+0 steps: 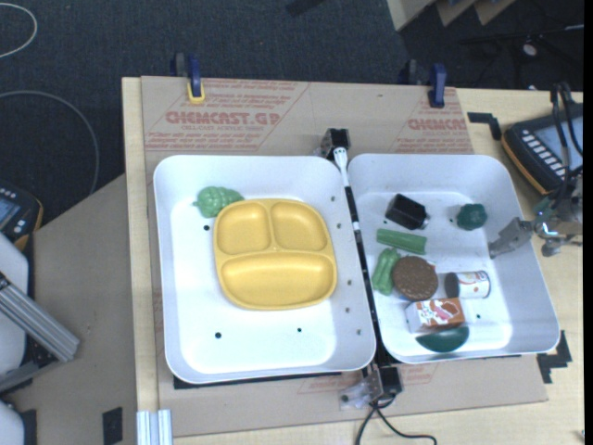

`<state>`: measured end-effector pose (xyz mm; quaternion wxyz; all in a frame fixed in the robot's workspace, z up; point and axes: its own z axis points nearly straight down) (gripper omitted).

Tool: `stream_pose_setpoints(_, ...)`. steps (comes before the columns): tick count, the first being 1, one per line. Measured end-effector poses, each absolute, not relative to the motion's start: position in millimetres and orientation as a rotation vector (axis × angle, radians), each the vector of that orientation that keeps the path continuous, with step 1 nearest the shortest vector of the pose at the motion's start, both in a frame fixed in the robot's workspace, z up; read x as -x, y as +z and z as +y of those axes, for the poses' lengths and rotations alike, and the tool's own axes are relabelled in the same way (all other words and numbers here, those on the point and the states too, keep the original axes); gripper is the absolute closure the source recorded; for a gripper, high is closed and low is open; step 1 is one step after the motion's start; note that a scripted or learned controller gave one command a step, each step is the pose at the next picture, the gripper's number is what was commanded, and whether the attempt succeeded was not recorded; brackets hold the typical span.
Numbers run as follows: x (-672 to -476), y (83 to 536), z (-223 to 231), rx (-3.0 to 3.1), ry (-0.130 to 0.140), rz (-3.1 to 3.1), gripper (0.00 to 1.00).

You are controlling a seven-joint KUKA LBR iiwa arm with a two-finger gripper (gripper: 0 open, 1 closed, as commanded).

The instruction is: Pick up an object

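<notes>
On the bench [278, 109], covered w/ brown printed board, two shallow white bins sit side by side, rims touching along the middle.

Left bin [185, 276]: a yellow divided tray [274, 252] w/ three compartments lies near its centre, flat. A light green bumpy lump [218, 199] sits at the tray's upper-left corner, touching or just beside it; can't tell which.

Right bin [528, 295] holds the loose objs. A black block [406, 211] lies toward the top, tilted. A dark teal ball-like item [472, 216] sits to its right, apart from it. Below the block, a green pod-shaped piece [402, 240] lies roughly across; a second green piece [384, 271] stands below it, running down the bin's left side. A brown round disc [414, 277] is just beside that second piece. Right of the disc, a small can w/ red and white label [473, 284] lies on its side. Below the disc, a red and white packet [436, 314], and under it a dark green curved item [443, 340] near the bin's lower wall.

The gripper [512, 236] reaches in from the right, over the right bin's right side, near the teal item and above the can. Nothing visible betw. its fingers; whether they're spread or pressed together, can't tell.
</notes>
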<state>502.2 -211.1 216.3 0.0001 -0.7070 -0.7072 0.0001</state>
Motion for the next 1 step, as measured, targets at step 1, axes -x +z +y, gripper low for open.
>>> stream_pose_setpoints(1,-503.0,227.2,-211.3,2.222,-0.002,-2.226,1.0)
